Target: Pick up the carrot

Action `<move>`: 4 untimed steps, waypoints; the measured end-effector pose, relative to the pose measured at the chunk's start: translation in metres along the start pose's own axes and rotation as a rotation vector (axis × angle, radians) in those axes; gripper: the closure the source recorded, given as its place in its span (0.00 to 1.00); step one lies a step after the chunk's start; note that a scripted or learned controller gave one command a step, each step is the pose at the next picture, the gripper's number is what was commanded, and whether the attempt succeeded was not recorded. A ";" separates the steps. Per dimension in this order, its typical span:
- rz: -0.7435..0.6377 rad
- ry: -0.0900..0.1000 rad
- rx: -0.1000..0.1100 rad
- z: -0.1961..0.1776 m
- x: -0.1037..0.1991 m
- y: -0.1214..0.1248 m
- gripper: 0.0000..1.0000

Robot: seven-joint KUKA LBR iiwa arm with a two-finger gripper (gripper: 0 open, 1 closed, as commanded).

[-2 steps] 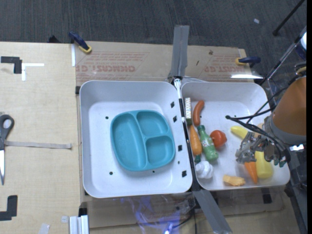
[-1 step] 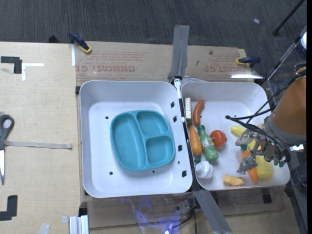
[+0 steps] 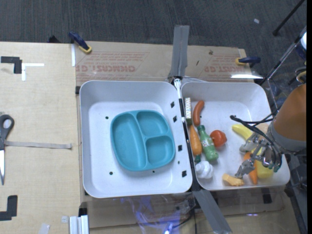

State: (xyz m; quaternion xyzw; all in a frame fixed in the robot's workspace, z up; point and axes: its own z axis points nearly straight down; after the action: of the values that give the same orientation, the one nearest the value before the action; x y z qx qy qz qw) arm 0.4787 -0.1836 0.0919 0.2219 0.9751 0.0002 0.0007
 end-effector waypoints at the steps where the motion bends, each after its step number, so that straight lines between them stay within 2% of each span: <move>1: -0.004 -0.005 0.000 -0.010 -0.002 0.001 1.00; 2: -0.003 -0.005 0.000 -0.010 -0.002 0.001 0.00; 3: 0.449 -0.001 0.000 0.000 0.002 0.006 0.00; 4: 0.446 -0.005 -0.001 -0.009 0.001 0.006 1.00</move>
State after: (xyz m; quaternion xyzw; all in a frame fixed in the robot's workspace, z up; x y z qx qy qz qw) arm 0.4808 -0.1776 0.1014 0.4321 0.9018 0.0002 0.0030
